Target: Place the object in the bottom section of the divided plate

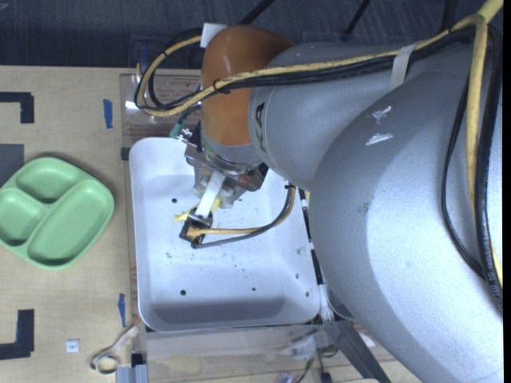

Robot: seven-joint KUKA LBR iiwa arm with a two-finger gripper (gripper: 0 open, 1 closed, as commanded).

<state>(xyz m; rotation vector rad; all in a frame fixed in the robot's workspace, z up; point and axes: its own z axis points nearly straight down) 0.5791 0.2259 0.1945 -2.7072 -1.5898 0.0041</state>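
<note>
A green divided plate [54, 211] lies on the wooden bench, left of the white bin [168, 294]. It has two small sections at the top and left and one large section [70, 222] at the lower right. My gripper [217, 175] hangs low over the upper middle of the white bin, pointing down, about two hand-widths right of the plate. The orange band [235, 78] and the grey wrist cover it from above, hiding whatever is directly beneath it.
The grey arm [399, 198] covers the whole right side of the view. Small dark specks [184, 292] dot the bin floor. Black tape marks [17, 106] and blue tape strips [108, 112] sit on the bench around the plate.
</note>
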